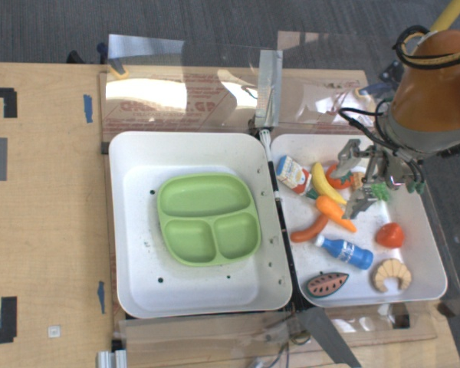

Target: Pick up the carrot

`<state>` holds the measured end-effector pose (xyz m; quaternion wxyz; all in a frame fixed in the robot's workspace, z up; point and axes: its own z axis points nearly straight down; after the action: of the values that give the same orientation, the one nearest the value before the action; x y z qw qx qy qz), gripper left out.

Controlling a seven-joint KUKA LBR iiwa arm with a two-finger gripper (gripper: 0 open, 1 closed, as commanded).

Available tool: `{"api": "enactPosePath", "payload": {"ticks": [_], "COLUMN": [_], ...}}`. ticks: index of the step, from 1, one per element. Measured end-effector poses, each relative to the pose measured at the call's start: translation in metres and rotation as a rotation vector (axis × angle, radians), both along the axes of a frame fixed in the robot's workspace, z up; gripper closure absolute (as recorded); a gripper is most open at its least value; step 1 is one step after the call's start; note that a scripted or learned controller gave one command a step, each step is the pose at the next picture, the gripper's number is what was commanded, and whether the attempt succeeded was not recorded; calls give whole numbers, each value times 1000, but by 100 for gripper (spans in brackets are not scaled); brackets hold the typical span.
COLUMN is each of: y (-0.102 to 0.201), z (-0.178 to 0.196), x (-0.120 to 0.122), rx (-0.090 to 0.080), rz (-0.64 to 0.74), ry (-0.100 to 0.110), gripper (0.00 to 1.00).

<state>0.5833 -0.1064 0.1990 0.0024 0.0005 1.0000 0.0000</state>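
Down in the right bin (pixel 433 261), the gripper (pixel 366 192) is hanging low over the toy food, its metal fingers (pixel 359 202) pointing downward. They are standing slightly apart, and their tips are sitting right at the carrot (pixel 335 209), an orange piece lying at a slant with a bit of green at its upper right end. Whether the fingers are actually pinching the carrot is not clear from this angle; they are touching or just above it, and nothing is visibly lifted.

Just left of the gripper, a yellow banana (pixel 327 182) is lying against the carrot's upper side, and a small white carton (pixel 293 172) is resting near the bin's upper left corner. Below the carrot, a red sausage (pixel 309 229) is curving toward the left wall, with a blue and white bottle (pixel 347 253) lying just beneath it. A red tomato (pixel 389 234) is sitting to the right, a croissant (pixel 391 275) is lying near the lower right corner, and a watermelon slice (pixel 326 284) is resting along the bottom edge.

Across the divider, the left bin (pixel 130 228) is holding a green divided plate (pixel 208 218). Above the gripper, the arm's orange band (pixel 432 79) is looming at the upper right.
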Motion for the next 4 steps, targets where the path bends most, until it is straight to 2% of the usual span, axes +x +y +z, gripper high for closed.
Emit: {"api": "enactPosePath", "payload": {"ticks": [1,2,3,4], "y": [-6,-22,-34,-7], "z": [-100,-109,-109,-108], "x": [7,-17,-42,-79], "rx": [-2,2,2,2], "rz": [101,3,-318,-453], "ry": [-8,-7,-8,-12], "gripper": [0,0,0,0]}}
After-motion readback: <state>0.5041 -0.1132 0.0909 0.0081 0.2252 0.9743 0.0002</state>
